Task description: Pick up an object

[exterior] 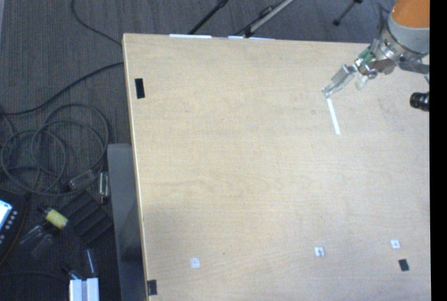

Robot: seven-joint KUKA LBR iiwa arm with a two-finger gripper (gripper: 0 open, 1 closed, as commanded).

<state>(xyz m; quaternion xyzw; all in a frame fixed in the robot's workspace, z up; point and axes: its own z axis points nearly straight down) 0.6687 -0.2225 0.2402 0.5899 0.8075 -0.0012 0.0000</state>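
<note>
Gripper poised over pale board, white strip just beside it

Pale wood-grained board [244, 167] is seen across most of the camera view: flat, matt and rectangular, with straight edges. A thin, straight white strip [334, 116] is laid flat on the board near its upper right, set at a slight slant. Small black marks [140, 88] and tiny white squares [319, 251] are scattered on the surface. Dark ribbed carpet [63, 27] is seen around the board, with thin black cables [49, 146] looped over it at the left.

The arm [412, 3], grey with a smooth orange band, is extended in from the upper right and angled down to the left. The metallic gripper [342, 79] is pointed at the board, its tip just above the strip's upper end in the view. Contact between them cannot be judged. Whether the gripper is released or clenched cannot be told, and nothing is seen held in it.
</note>
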